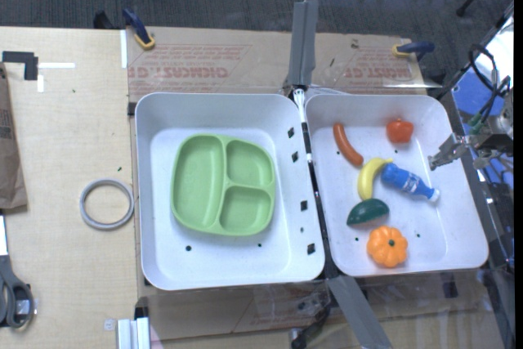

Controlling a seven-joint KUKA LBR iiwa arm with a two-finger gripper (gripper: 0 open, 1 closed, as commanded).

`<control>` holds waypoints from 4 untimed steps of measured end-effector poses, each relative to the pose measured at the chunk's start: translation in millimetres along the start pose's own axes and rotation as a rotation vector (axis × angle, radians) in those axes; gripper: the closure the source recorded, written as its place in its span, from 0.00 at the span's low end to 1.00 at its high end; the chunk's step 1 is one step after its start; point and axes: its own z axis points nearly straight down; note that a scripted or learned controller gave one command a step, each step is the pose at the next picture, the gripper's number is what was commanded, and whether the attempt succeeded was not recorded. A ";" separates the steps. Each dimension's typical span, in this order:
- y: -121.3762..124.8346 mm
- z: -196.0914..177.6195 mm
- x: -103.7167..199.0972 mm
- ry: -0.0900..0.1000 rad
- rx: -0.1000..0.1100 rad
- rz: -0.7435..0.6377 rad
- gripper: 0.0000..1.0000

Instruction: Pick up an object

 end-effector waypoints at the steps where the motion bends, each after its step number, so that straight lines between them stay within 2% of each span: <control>1: 50.6 137.8 5.7 0.004 -0.002 -0.006 0.00; 2: 131.5 136.6 53.5 -0.002 -0.004 -0.002 0.00; 3: 131.9 127.0 53.7 -0.004 -0.004 -0.005 1.00; 4: 131.0 1.0 93.3 -0.002 -0.002 -0.002 1.00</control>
